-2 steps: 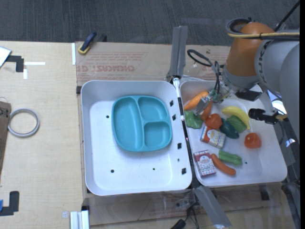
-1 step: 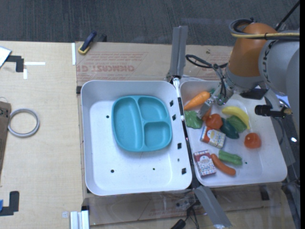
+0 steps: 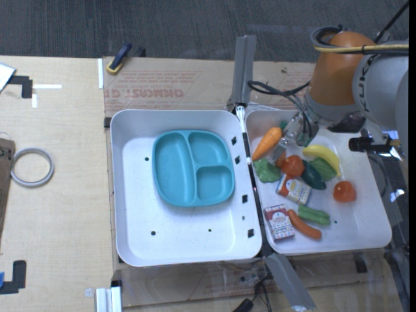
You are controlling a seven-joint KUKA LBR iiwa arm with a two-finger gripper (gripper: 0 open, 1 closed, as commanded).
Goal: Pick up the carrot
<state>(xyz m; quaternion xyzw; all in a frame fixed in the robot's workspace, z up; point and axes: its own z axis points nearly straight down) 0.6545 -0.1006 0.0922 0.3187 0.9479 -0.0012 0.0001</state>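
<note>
Orange carrot (image 3: 267, 142): lying tilted in the right bin (image 3: 370, 236), at its upper left corner, its tip leaning against the wall shared with the left bin (image 3: 130, 239).
Gripper (image 3: 296, 132): hanging low over the right bin's upper middle, under the arm's orange band; whether it is open or closed cannot be told, and nothing is visibly being held.
Carrot relative to jaws: sitting just beside the gripper, on its left in the camera view, apparently not between the jaws.
Crowding: green leafy toy (image 3: 265, 170) touching the carrot's lower end; red tomato (image 3: 292, 166) and yellow banana (image 3: 323, 157) lying near.
Risk one: the jaws may be closing beside the carrot rather than around it, because it sits off to one side.
Risk two: the bin wall may be blocking a finger, since the carrot is resting against it.
Risk three: the tapered, slanted carrot is likely to slip out, or a neighbour could be caught instead.
Teal divided plate (image 3: 194, 168): sitting in the left bin, well apart.
</note>
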